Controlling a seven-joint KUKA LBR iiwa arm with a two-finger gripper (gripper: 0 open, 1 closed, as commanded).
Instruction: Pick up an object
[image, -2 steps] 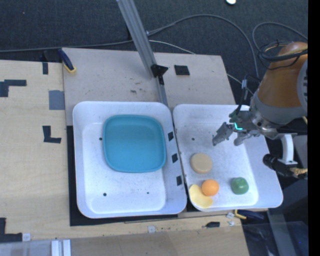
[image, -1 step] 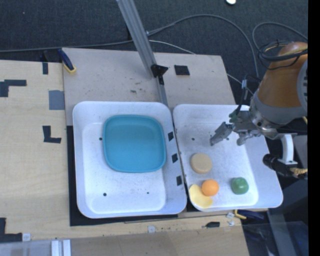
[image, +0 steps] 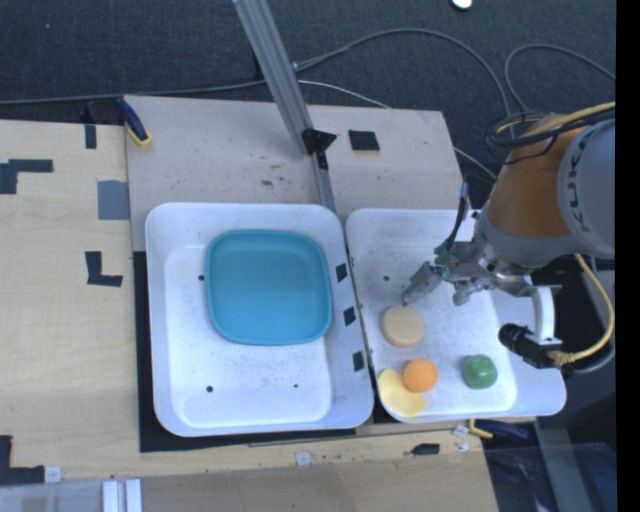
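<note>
A turquoise plate sits in a white bin; beside it lie a tan disc, orange ball, green ball and yellow piece.

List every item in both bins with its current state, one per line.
blue plate: flat in the left bin
beige disc: flat in the right bin, ungrasped
orange ball: resting against the yellow piece
yellow piece: lying at the bin's front edge
green object: resting alone
end effector: above the right bin, holding nothing

Robot lab, taped bench, loose cables
</note>
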